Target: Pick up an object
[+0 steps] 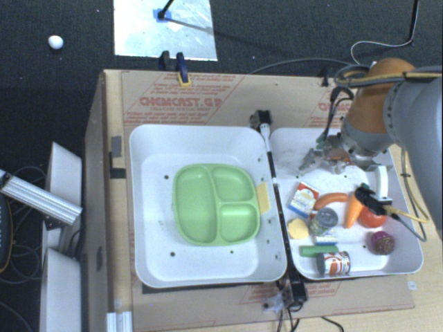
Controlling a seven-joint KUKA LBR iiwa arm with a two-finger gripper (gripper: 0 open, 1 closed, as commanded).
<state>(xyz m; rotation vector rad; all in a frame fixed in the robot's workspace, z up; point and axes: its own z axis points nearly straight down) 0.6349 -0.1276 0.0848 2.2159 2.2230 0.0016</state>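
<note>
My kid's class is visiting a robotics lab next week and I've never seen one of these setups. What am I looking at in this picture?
This is one camera fixed above a workbench, looking down at a slant. The grey arm with an orange band, coming in from the right, is a robot arm; its gripper hangs over the back of the right bin. I cannot tell whether it is open, and nothing visibly sits in it. That bin holds small toy foods and packages: a carrot, a sausage, a can, a small box. The left bin holds a green divided plate.
</note>
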